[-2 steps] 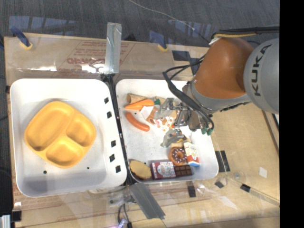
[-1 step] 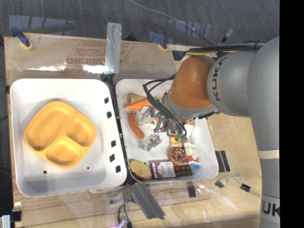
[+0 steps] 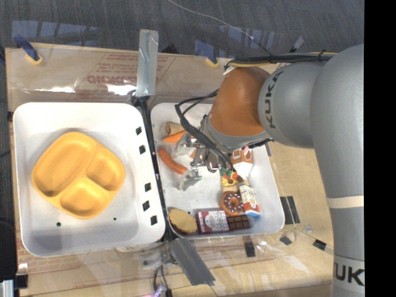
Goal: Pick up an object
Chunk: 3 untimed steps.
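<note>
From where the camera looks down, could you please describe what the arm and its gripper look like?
The arm is thick, rounded and light grey, with dark KUKA lettering and a glossy orange band above the wrist. Thin black cables loop around that band. The gripper is a small assembly of bare silvery metal.

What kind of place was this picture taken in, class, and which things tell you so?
Probably a robotics lab's grasping test bench. A grey KUKA arm reaches over two white bins taped to the bench; one holds a yellow divided tray, the other small toy foods such as a doughnut.

Yellow tray (image 3: 78,174) in left bin (image 3: 25,119)
</note>
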Each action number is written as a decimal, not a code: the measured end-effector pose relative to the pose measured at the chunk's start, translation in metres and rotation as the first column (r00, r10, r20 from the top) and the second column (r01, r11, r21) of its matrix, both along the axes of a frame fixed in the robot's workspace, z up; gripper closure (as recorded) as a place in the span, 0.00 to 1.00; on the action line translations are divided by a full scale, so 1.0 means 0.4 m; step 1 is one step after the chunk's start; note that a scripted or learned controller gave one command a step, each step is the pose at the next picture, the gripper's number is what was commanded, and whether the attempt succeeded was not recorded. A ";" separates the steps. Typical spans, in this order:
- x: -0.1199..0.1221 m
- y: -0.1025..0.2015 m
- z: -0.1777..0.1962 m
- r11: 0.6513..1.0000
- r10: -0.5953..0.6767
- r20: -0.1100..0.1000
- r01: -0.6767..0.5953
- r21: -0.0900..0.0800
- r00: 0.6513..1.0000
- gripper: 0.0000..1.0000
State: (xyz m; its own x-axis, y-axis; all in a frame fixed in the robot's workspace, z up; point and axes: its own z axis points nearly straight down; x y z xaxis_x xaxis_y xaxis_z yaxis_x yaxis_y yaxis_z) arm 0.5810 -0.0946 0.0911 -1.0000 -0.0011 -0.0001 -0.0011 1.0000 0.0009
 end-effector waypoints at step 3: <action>0.075 -0.003 -0.001 0.896 -0.445 -0.003 0.445 -0.002 0.896 0.00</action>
